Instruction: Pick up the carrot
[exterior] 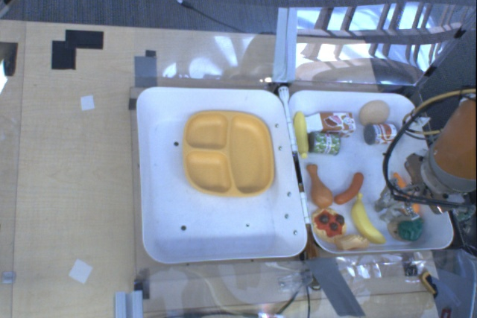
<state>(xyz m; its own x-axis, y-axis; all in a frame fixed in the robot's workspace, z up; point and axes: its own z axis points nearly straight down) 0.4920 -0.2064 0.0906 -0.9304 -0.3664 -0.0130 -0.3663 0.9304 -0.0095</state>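
Observation:
The carrot (399, 180) appears as a small orange piece at the right side of the right bin (358, 160), mostly hidden by cables and the wrist. My gripper (399, 199) hangs low over that spot, right beside the carrot, under the arm's orange band (456, 145). Whether anything is in its grasp is hidden.
The right bin also holds a yellow corn cob (300, 133), a carton (335, 121), a green can (325, 143), a drumstick (320, 187), a sausage (349, 188), a banana (366, 220), a pizza slice (329, 222) and a green toy (408, 229). A yellow divided plate (227, 153) lies in the left bin (160, 182).

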